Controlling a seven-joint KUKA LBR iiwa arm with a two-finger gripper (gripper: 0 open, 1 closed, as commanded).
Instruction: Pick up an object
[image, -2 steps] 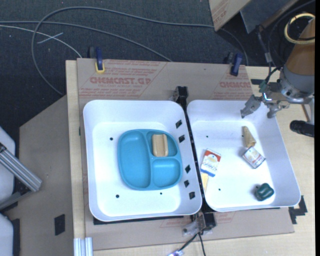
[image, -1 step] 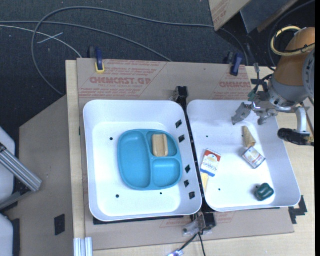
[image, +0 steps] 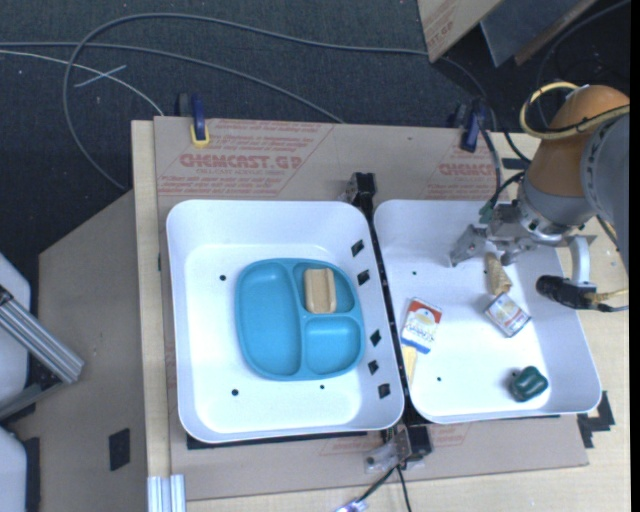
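In the right bin (image: 455, 395) lie a red, white and blue packet (image: 421, 326), a small silvery wrapped packet (image: 507, 314) and a dark green lump (image: 528, 382). My gripper (image: 492, 250) hangs low over the bin's far middle, below the grey wrist and orange band. A thin tan piece (image: 494, 273) sits right under the gripper, just above the silvery packet. I cannot tell whether it is held. In the left bin (image: 200, 250) a blue divided plate (image: 268, 335) carries a tan block (image: 319, 290) in its upper right compartment.
The two bins meet at a black-clipped ridge (image: 375, 300) down the middle. A black cable end (image: 565, 291) juts out at the right bin's right rim. Blue clamps (image: 199, 117) hold the cardboard base at the back corners.
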